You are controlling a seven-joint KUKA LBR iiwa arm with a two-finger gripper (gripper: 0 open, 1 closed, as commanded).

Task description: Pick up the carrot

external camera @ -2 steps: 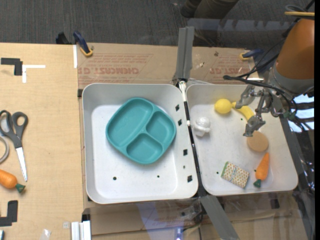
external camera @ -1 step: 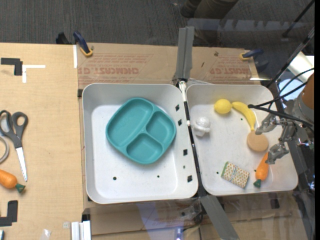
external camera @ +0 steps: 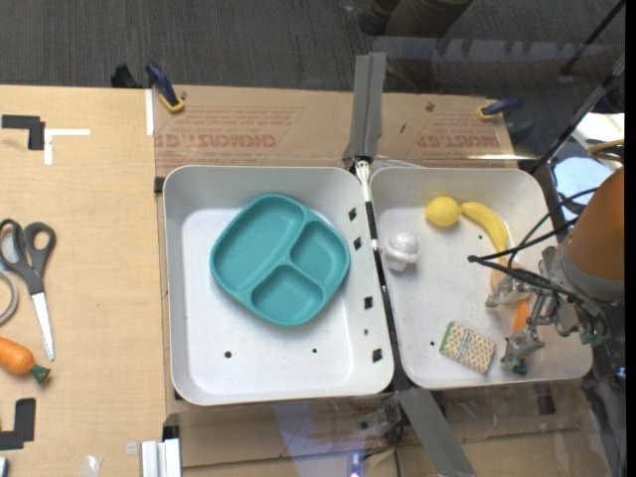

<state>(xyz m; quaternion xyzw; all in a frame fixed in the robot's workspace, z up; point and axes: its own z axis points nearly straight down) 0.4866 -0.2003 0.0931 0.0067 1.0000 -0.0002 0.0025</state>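
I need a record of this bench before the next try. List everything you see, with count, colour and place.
Bins: two, white, side by side on the bench.
Divided plate: one, teal, left bin.
Lemon: one, yellow, right bin, far side.
Banana: one, yellow, beside the lemon.
Small white object: one, right bin, near the divider.
Patterned packet: one, right bin, near edge.
Carrot: one, orange, right bin, at the gripper.
Second carrot: one, orange, bench far left.
Scissors: one pair, grey handles, bench left.
Clamps: two, blue and yellow, on the cardboard.
Gripper: one, right bin.
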